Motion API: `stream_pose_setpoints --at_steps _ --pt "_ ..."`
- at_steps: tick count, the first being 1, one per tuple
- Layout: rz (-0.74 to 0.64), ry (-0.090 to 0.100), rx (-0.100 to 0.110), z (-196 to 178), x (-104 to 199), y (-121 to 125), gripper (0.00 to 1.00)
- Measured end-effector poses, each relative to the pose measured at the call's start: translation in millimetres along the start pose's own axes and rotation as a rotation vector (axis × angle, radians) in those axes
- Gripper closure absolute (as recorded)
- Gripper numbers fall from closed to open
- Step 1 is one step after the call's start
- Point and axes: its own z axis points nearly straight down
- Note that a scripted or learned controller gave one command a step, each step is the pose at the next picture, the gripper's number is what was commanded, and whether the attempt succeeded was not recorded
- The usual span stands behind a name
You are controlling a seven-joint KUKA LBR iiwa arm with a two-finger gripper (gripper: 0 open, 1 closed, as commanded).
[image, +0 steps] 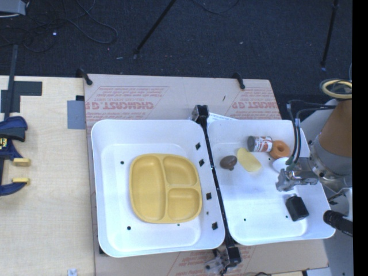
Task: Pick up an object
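Two bins; gripper (286,180) over right bin (261,226) (near edge).

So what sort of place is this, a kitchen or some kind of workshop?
Most likely a robotics lab bench, not a kitchen: a robot arm reaches over two white bins, cables trail across the dark floor, and blue clamps sit on a wooden worktop.

Glossy white plastic bins (109,154), matt yellow plastic tray (165,187), pale wood bench (40,223)
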Motion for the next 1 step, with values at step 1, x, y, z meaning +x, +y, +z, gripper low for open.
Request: stream_pose_setpoints --at_steps 1 --pt "-0.001 -0.001 -0.001 -47.5 4.7 9.6 1.00"
